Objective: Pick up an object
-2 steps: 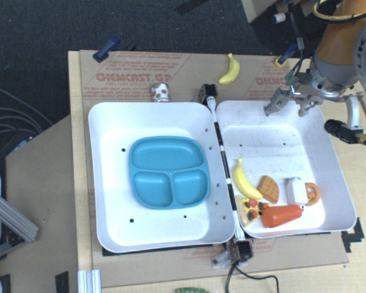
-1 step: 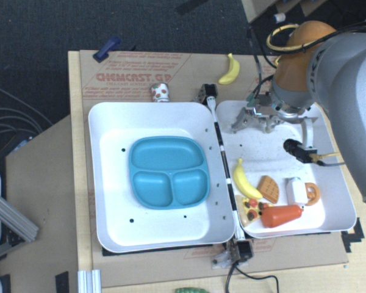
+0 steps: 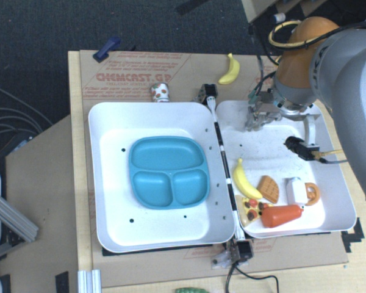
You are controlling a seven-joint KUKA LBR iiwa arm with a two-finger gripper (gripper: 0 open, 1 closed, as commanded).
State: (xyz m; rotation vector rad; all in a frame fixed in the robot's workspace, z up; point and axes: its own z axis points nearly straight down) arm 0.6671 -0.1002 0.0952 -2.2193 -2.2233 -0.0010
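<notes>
Bright, even light falls from above me, and the white bins (image 3: 104, 163) glare slightly. Shadows stay soft and short. My arm (image 3: 348, 66) looks blurred at the right.

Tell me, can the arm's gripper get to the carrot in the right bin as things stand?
Probably yes. The gripper is over the far end of the right bin, and the carrot lies uncovered near the front. Pizza slice and waffle crowd it closely, though.

The bench (image 3: 140, 72), a brown board printed in red, carries two white bins: the left bin (image 3: 110, 218) at nine o'clock and the right bin (image 3: 329, 215) at three. A yellow banana (image 3: 229, 71) and a small spotted toy (image 3: 160, 92) lie toward twelve.
</notes>
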